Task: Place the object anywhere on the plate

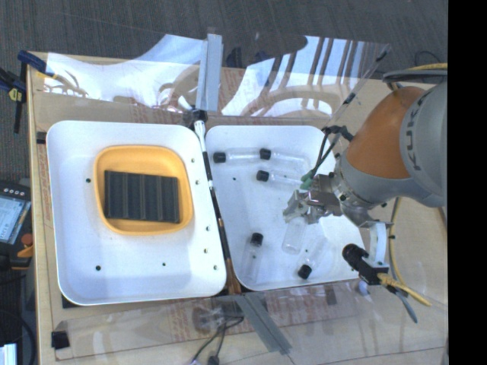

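Camera view looks down on two white bins side by side on a bench. We see the left bin (61,204) with a yellow plate (143,188) in its middle. The plate has a dark ribbed pad (143,196) on it.

The right bin (236,265) holds some clear tubes with black caps. One tube (242,157) lies near the bin's far edge, and another (280,178) lies just below it. A third tube (253,251) lies near the bin's front left corner, and a fourth (310,263) lies by the front edge. None of them is on the plate.

The grey and orange arm (396,150) comes in over the right edge of the right bin. Its gripper (308,205) hangs over the middle right part of that bin. A clear tube (294,238) lies right under it. We cannot tell if the gripper is spread or pinching anything.
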`<state>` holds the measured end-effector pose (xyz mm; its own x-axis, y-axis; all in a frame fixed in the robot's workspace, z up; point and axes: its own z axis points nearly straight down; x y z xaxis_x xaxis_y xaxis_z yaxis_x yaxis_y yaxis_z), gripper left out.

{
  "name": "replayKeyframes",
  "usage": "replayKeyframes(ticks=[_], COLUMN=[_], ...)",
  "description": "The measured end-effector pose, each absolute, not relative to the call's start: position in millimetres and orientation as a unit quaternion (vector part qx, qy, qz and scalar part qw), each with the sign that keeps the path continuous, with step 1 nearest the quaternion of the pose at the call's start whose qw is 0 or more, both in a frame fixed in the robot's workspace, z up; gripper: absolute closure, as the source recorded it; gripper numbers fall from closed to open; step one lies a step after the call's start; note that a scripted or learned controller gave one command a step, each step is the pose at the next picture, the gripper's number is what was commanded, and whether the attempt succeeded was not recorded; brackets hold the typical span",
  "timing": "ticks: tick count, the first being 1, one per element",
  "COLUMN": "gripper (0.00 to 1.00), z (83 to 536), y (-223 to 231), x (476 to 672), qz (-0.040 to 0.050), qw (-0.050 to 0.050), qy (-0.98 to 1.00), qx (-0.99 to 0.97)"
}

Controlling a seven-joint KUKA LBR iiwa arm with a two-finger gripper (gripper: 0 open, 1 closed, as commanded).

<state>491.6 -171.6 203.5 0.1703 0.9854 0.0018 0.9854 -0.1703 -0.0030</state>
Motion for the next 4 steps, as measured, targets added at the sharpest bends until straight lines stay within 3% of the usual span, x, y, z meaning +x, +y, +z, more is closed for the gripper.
replayKeyframes(ticks=[1,2,3,4], gripper=[1.00,1.00,1.00,0.00], z=[243,222,233,233], y=[-151,-129,-111,-111], x=[543.6,588.4,603.4,603.5], qz=[0.0011,0.0003,0.0003,0.0002], qw=[0.001,0.001,0.001,0.001], qy=[-0.724,-0.781,-0.825,-0.825], qx=[-0.690,-0.624,-0.566,-0.566])
